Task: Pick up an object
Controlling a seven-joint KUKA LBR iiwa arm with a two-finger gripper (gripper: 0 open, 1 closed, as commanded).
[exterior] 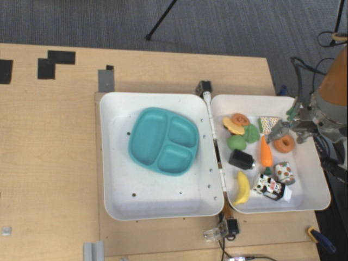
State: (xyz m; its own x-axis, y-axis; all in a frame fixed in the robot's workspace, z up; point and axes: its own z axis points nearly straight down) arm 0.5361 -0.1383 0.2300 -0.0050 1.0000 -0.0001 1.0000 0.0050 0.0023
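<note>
Camera view: end effector (289, 128), grip state unclear, over orange ring (284, 143) crowded by carrot (265, 152)

Floor: grey-blue ribbed carpet (109, 10) across the top of the camera view, with a thin dark rod (166, 12) slanting over it and dark cables (304, 69) lying near the upper right. Bench: light wood tabletop (49, 162) fills the left and bottom, marked at upper left with black rectangular patches (54, 63) and a small grey bracket (106, 79) just behind the bins; another grey bracket (93, 250) sits at the bottom edge. Lighting even and diffuse, soft shadows only; walls and windows outside the frame.
</note>
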